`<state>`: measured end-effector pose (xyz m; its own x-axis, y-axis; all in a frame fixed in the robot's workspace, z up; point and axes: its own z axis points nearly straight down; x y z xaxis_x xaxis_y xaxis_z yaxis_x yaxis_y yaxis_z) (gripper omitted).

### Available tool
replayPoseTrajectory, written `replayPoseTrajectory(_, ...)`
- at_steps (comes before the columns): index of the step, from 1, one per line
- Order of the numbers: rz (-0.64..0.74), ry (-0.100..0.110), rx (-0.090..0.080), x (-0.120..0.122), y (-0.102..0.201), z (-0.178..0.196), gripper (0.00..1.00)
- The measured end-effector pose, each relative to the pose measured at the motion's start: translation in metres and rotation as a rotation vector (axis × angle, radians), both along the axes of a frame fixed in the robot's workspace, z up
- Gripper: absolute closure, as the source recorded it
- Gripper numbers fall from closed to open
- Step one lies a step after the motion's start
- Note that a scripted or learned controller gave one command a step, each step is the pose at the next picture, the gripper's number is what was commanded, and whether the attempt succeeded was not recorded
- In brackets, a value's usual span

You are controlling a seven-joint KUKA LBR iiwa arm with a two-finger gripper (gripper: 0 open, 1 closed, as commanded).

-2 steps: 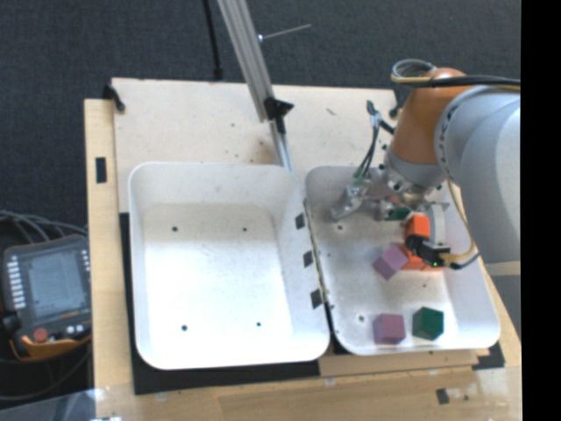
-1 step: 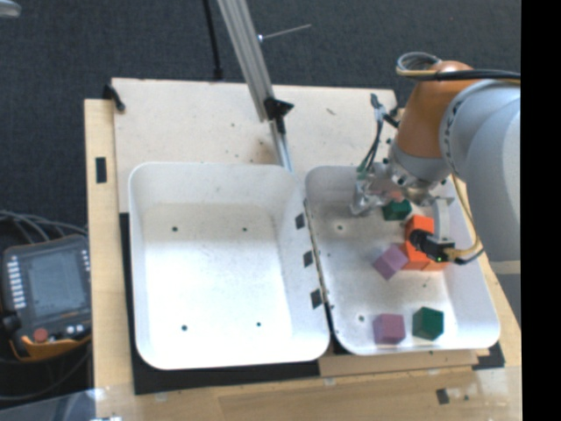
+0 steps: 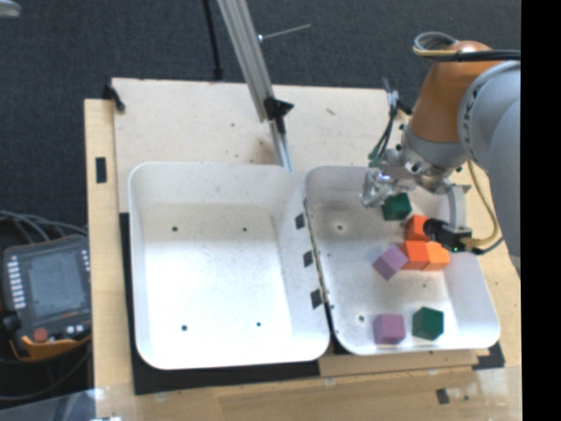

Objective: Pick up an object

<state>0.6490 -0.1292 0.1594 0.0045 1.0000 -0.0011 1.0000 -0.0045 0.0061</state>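
My gripper (image 3: 380, 189) hangs low over the far part of the right bin (image 3: 346, 235), under the orange wrist band. A dark green block (image 3: 397, 207) lies right against its lower right side; whether it is gripped is hidden. Just beyond that block sit two orange blocks (image 3: 425, 253), one behind the other. A purple block (image 3: 390, 261) lies tilted beside them. Near the bin's front wall stand another purple block (image 3: 388, 328) and a second green block (image 3: 428, 323).
The left bin (image 3: 219, 261) lies beside the right one, with a raised divider edge (image 3: 311, 253) between them. A slanted aluminium pole (image 3: 250, 51) rises from the back of the bench. A teach pendant (image 3: 46, 289) sits off the bench at the left.
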Motion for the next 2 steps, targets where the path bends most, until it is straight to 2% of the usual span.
replayPoseTrajectory(1,0.002,-0.001,-0.001,0.000,-0.011,0.054,1.00)
replayPoseTrajectory(2,0.006,0.002,0.000,0.001,-0.013,0.078,1.00)
